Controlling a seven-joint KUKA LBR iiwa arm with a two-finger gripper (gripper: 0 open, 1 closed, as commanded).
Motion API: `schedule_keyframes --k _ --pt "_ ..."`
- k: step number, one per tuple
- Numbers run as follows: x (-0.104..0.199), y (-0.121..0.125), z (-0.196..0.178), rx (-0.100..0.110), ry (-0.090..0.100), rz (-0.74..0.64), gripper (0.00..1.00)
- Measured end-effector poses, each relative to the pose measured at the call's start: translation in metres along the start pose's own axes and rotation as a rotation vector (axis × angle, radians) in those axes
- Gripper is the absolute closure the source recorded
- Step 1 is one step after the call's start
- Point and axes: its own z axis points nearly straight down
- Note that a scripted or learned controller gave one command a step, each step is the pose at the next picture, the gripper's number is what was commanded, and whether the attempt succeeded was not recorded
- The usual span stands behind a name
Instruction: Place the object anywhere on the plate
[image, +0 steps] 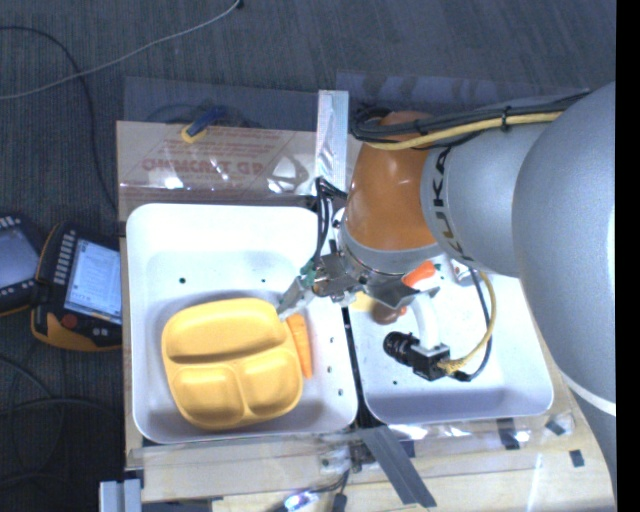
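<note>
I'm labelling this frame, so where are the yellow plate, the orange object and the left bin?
yellow plate (232, 362), camera view, on the ridge between its compartments.
orange object (301, 348), camera view, mid-length, beside the plate's right edge.
left bin (215, 235), camera view, bare floor above the plate.

Black letters, apparently "KUK", run up the grey arm (520, 140) beside its orange band. At eleven o'clock, faint reddish print on the brown cardboard sheet (215, 160) is too blurred to read.

The arm (520, 170) hides much of the right bin (500, 400); the gripper (296, 296) partly covers the orange object (301, 347).
</note>
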Motion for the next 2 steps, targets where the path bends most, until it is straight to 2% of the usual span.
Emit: schedule_keyframes --k 2 --pt "0.0000 0.0000 0.0000 0.000 0.000 0.000 0.00"
